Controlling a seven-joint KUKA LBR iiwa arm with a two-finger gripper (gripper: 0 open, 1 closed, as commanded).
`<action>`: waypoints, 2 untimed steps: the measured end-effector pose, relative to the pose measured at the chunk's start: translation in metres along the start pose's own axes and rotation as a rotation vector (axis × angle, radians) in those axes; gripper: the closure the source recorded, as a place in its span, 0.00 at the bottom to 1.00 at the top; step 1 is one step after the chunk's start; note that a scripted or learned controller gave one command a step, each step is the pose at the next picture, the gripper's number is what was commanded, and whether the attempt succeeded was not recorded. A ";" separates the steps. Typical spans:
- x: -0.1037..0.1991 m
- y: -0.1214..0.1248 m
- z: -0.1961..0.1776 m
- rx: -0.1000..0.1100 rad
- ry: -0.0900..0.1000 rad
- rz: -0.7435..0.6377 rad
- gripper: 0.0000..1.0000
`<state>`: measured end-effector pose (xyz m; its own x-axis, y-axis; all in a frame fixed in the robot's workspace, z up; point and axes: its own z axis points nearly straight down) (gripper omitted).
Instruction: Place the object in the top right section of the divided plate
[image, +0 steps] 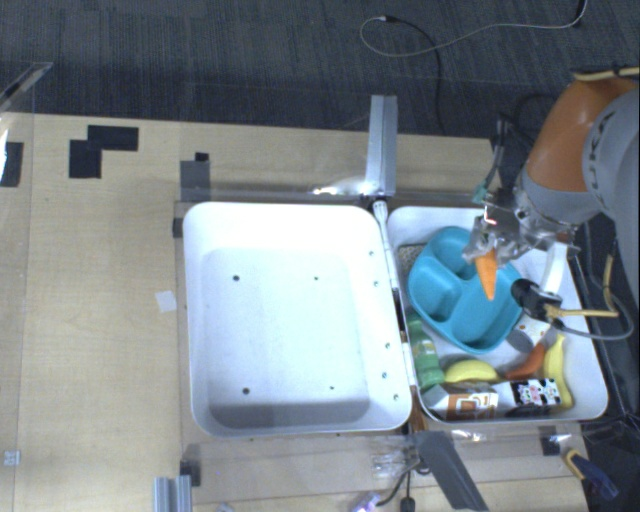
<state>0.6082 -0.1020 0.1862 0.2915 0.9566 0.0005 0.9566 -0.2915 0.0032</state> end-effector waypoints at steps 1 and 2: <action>0.033 -0.012 -0.023 -0.001 0.000 0.009 1.00; 0.068 -0.019 -0.029 0.000 0.000 -0.051 1.00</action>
